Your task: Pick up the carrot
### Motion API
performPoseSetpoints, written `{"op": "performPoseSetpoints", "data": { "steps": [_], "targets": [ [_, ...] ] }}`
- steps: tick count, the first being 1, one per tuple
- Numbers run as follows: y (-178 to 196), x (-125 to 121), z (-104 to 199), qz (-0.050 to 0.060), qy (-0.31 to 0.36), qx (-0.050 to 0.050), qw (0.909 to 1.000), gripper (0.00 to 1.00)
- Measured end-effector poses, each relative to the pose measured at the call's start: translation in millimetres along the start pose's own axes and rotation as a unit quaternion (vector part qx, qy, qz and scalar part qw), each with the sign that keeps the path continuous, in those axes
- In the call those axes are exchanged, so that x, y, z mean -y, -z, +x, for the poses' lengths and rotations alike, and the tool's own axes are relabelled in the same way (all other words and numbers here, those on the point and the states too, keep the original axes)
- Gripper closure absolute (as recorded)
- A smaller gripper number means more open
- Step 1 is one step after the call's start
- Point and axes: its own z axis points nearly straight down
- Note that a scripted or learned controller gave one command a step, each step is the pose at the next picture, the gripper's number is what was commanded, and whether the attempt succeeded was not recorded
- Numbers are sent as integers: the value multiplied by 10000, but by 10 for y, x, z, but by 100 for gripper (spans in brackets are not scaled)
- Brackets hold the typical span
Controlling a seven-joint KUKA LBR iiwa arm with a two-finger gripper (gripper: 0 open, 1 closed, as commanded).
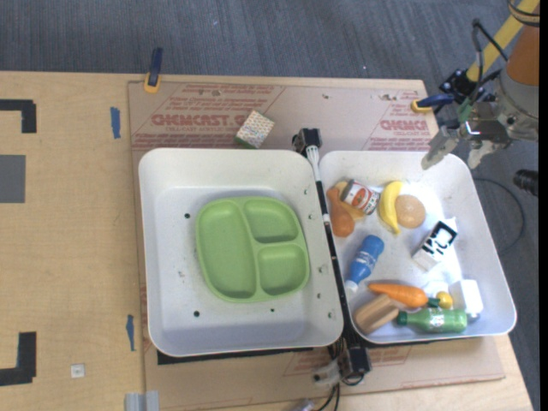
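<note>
The carrot (pixel 398 294), orange and lying on its side, rests in the front part of the right bin (pixel 488 229). It lies between a blue bottle (pixel 366 259) and a green bottle (pixel 432 320), touching a tan bun (pixel 374 314). My gripper (pixel 455 152) hangs over the bin's far right corner, well away from the carrot. It is open, with nothing between its fingers.
The right bin also holds a banana (pixel 390 205), a peach-coloured ball (pixel 411 211), a small can (pixel 360 198), a white-and-black box (pixel 436 243) and a white block (pixel 467 296). The left bin (pixel 163 229) holds a green divided plate (pixel 253 248). A small patterned cube (pixel 255 129) sits behind it.
</note>
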Motion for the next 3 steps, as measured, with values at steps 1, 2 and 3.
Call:
{"op": "performPoseSetpoints", "data": {
  "steps": [1,2,3],
  "targets": [
    [-1346,104,125,-64,407,28,9991,0],
    [-1386,951,379,-65,-31,23,10000,0],
    [-1412,1394,454,-246,356,91,9990,0]
  ]
}}
